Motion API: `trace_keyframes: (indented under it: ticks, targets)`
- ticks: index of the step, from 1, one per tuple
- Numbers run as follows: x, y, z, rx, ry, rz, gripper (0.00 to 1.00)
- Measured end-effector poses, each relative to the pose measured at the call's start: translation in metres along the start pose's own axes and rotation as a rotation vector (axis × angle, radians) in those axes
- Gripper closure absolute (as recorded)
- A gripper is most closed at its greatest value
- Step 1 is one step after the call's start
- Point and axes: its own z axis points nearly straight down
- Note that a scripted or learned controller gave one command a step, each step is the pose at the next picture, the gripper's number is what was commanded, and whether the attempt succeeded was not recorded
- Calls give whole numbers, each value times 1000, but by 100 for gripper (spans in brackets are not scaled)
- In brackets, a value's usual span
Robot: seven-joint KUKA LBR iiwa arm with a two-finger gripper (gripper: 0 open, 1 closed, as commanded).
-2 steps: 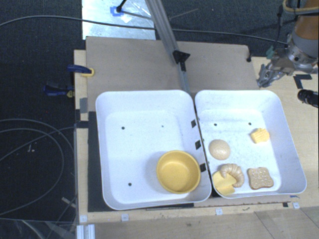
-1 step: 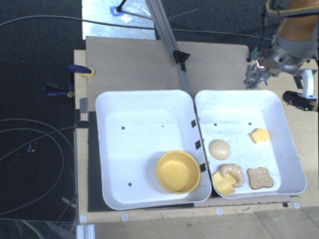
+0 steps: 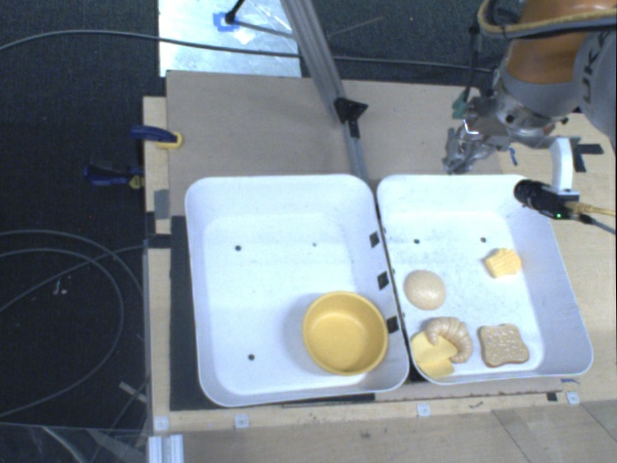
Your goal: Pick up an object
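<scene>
Hovering over the right bin's (image 3: 540, 258) far rim, the claw (image 3: 463, 152) is hard to read; we cannot tell its state. We are judging the egg (image 3: 424, 288), lying mid-bin, light, smooth, slippery: grip across its width.

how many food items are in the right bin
5: a round bun near the left wall, a cheese cube at right, and a croissant, yellow wedge and toast slice along the front. None looks hidden.

camera view: fixed overhead | slanted down | spans both bins (image 3: 289, 196) | moderately far
</scene>
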Motion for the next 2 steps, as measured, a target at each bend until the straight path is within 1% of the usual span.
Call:
trace_keyframes:
  ticks: [1,2]
  targets:
    - [48,-5,1,2,0,1,100]
    - [105,-11,23,3,1,0,100]
